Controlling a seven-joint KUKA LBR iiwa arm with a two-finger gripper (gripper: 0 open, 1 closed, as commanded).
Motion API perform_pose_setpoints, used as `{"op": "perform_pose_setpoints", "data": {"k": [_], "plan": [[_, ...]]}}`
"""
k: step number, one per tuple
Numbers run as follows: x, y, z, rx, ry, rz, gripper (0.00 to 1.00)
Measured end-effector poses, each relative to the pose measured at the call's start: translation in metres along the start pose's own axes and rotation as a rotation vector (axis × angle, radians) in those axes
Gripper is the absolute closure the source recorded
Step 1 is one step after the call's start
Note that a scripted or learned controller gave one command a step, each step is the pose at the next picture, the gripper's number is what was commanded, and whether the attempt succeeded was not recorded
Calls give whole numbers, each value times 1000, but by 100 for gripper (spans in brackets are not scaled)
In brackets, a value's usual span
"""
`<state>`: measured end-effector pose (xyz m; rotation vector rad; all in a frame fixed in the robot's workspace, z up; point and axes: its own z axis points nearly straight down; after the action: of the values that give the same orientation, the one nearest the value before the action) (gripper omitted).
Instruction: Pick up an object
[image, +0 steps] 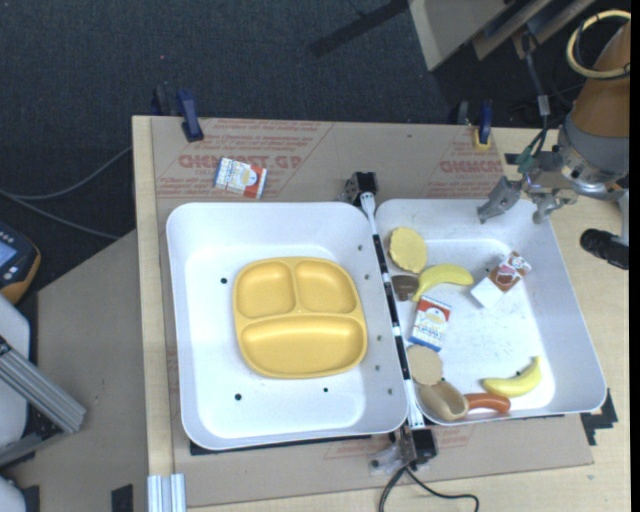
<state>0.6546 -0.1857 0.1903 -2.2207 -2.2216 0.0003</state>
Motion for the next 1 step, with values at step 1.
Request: {"op": "perform_pose_setpoints", "data": {"k": [1], "plan": [[47, -48, 86, -6, -3, 0, 0]]}}
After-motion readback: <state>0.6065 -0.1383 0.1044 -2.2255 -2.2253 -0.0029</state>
